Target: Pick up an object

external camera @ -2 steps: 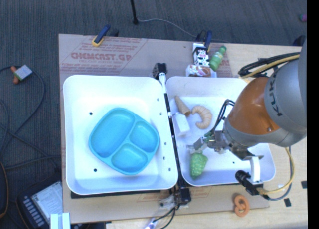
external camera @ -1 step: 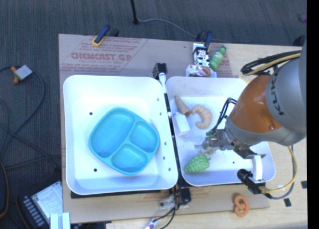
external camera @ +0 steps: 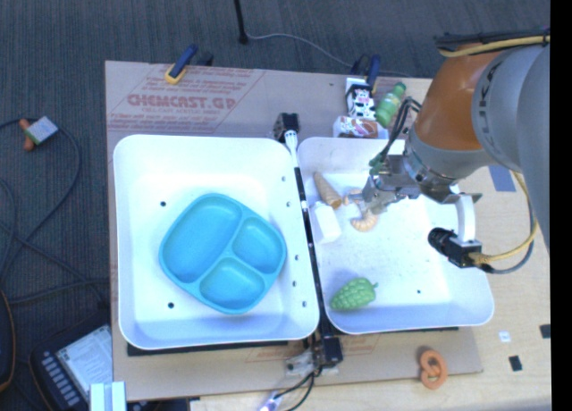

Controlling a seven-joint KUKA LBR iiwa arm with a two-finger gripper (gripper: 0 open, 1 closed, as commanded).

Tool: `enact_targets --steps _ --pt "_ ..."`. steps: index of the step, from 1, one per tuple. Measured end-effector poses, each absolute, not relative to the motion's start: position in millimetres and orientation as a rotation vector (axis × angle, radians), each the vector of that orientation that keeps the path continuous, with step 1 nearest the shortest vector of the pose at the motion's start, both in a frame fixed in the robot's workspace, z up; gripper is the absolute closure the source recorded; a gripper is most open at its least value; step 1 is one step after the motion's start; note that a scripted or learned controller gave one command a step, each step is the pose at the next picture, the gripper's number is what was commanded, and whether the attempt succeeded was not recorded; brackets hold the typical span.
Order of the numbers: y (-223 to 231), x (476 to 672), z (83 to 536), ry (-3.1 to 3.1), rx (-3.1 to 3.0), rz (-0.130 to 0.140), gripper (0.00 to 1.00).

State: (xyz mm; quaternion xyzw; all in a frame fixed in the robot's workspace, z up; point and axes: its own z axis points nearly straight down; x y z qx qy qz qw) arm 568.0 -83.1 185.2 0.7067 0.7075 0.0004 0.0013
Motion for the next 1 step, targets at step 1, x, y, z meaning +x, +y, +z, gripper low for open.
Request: enact_targets --steps 1 --pt "-16.3 525.7 208.0 2.224 2.221 -0.001 1.0"
